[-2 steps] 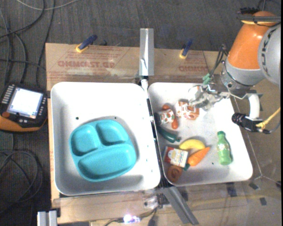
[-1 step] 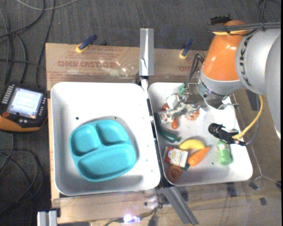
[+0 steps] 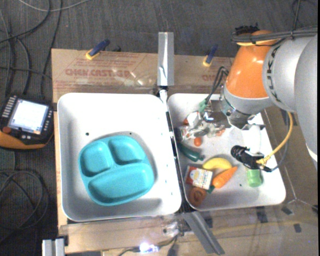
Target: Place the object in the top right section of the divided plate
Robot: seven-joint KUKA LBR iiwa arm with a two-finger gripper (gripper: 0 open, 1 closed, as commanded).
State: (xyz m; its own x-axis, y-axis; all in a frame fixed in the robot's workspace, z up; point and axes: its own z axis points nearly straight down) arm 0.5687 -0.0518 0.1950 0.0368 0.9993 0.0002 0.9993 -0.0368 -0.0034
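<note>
A teal divided plate lies in the left bin, with two small sections at its far side and one large section in front. My gripper hangs low over the far left part of the right bin, among small red and white toy pieces. The wrist hides what lies right under it. Nothing sits in any section of the plate.
In the right bin lie a yellow banana, an orange carrot, a small printed box, a green cup, a dark green piece and a brown piece. A handheld pendant sits left of the bench.
</note>
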